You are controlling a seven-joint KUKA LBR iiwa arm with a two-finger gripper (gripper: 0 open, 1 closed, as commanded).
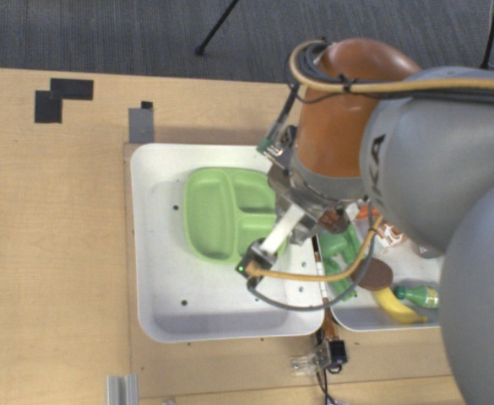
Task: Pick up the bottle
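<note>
Camera view shows the arm (432, 167) reaching in from the right, its grey bulk and orange band covering most of the right bin (369, 319) and the near corner of the left bin (158, 260). The gripper (335, 224) sits low under the wrist, over the seam where the two bins meet. It is hidden by the wrist, so I cannot tell whether the jaws are open or closed, and nothing can be seen between them. The bottle (419, 295), small and green, lies on its side at the front of the right bin, touching the banana (396, 308) and partly tucked under the arm. It is well to the right of the gripper. A brown disc (375, 273) rests just beside the banana, toward the gripper. A green thing (341, 247) lies near the bin's left wall, and an orange-and-white thing (390, 234) peeks out further back; both are too covered to name. In the left bin a green tray (221, 213) with compartments lies flat toward the back, its right edge under the wrist. The bins stand on a pale wooden table (52, 226).
</note>
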